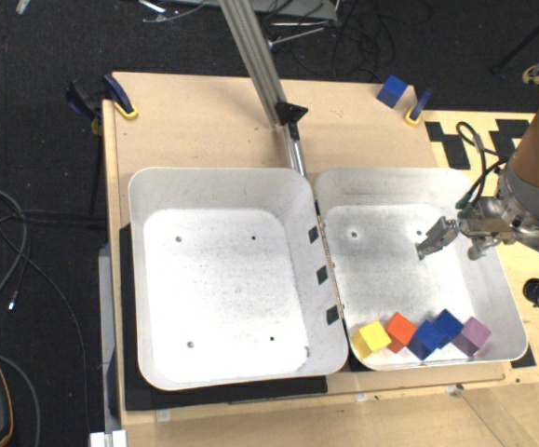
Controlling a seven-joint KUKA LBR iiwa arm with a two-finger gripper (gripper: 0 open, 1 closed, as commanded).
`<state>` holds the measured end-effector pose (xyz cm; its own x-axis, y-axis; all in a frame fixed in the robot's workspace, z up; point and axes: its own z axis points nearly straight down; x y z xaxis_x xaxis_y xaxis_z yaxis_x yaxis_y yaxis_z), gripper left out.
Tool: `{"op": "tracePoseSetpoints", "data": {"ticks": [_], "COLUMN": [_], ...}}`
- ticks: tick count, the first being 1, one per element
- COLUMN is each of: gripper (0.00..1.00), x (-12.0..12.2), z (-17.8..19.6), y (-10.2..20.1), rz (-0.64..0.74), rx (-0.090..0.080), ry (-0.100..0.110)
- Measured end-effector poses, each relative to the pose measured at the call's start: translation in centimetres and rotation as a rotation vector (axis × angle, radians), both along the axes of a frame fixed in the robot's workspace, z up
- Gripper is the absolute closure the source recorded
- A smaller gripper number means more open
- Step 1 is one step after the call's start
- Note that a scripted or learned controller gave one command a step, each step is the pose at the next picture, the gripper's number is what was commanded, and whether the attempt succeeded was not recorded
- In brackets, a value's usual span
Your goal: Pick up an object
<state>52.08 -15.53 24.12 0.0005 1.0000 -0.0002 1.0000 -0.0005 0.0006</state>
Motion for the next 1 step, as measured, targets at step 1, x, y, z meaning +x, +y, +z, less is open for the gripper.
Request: {"op": "tracePoseSetpoints", "data": {"ticks": [1], "gripper": [0.0], "x": [1.07], "z": [-11.6], "y": [5.1], "rz": [0.006], "rx": [0.003], "ry": [0.009]}}
